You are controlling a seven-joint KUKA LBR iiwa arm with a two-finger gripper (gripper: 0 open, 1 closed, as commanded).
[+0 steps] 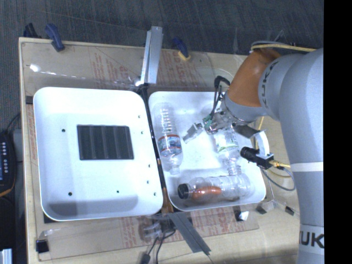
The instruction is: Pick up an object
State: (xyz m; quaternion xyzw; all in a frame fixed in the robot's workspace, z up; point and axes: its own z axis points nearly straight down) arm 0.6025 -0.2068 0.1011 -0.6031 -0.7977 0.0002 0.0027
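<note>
Jaws (212,122), state unclear, hung low at the right bin's (190,100) twelve o'clock; bottles (169,142) lay unlifted.

We have a single camera, fixed above the bench (33,65) and looking down on it at a slant, so the bench edges run slightly askew across our view. From this height we take in both white bins whole: the left bin (49,147) fills the left and middle of our view, the right bin (190,106) sits right of centre, and dark floor shows along the far side beyond the bench. The arm (300,109) enters from our right and looms large there, being nearer to the lens than the bins. Small things in the bins appear without fine detail.
</note>
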